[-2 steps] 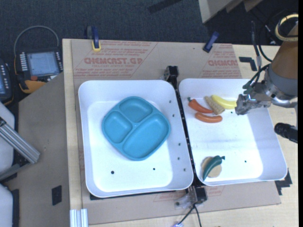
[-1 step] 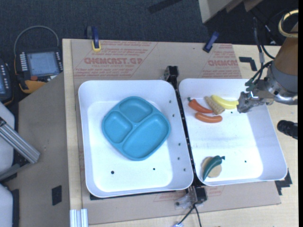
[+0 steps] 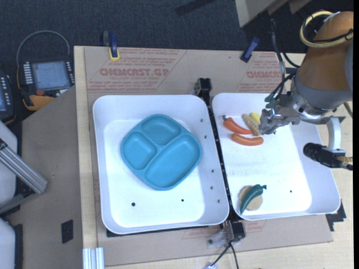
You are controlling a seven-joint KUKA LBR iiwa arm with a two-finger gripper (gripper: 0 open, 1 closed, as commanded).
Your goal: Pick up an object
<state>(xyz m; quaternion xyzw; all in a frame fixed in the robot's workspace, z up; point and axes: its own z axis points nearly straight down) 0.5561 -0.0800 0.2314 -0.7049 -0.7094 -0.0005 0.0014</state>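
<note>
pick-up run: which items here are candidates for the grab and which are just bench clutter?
Job:
- claw, low in the right bin, by the food cluster
- orange sausage
- orange carrot-like piece
- yellow piece
- green-and-tan item near the bin's front
- blue divided plate in the left bin

Lying about:
- handheld screen unit on the floor
- clamps on the board's far edge

We see two white bins (image 3: 112,167) that look like smooth, shiny plastic. In the left bin, the blue plate (image 3: 161,151) looks like smooth plastic too. Under the bins lies flat brown cardboard (image 3: 140,72), dull, not shiny. Behind it, the dark floor (image 3: 140,10) looks rough like carpet.
</note>
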